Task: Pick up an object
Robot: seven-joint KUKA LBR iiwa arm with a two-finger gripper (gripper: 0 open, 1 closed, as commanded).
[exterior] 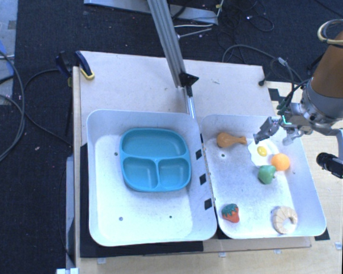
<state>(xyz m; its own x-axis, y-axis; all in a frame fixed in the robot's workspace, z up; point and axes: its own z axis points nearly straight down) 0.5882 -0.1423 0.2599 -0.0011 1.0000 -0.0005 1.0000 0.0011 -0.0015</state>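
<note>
While poised above the right bin [305, 185], claw [272, 131] of unreadable state, apart from fried egg toy [260, 153] at right of frame; probably light, stiff, slick plastic, best pinched across its thin white edge.

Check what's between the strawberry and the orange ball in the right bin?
In the camera view, a green toy lies roughly between the strawberry and the orange ball, right beside the ball; otherwise bare bin floor.

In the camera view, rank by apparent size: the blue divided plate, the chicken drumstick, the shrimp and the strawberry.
1. blue divided plate, by far the largest.
2. shrimp and chicken drumstick: too alike to rank.
3. strawberry, the smallest.
</note>
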